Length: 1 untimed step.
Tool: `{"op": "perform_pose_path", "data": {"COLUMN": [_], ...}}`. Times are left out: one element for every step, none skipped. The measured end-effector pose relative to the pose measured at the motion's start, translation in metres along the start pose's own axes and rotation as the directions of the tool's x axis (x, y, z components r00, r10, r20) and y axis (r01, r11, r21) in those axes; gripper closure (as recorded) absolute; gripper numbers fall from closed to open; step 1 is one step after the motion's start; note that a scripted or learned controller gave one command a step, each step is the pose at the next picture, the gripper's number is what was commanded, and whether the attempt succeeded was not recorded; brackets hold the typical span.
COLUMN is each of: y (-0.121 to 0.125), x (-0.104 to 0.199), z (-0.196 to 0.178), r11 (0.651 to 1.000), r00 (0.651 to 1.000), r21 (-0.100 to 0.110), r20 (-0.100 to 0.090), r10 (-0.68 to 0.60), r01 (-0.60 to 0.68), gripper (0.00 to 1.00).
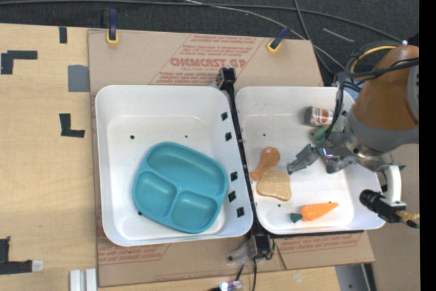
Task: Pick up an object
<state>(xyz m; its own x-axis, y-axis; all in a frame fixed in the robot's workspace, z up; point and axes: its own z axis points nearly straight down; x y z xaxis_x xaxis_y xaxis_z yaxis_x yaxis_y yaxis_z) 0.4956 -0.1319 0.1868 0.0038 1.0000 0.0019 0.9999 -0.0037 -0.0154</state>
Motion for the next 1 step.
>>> {"op": "perform_pose_path", "data": {"y": [0.0031], "x": [0.0004], "z": [-0.0066], "r11": [1.000], "r00": [1.000], "r21": [-0.013], "r20": [0.002], "r10": [-0.004], "r01": [0.004], "gripper": [0.00]}}
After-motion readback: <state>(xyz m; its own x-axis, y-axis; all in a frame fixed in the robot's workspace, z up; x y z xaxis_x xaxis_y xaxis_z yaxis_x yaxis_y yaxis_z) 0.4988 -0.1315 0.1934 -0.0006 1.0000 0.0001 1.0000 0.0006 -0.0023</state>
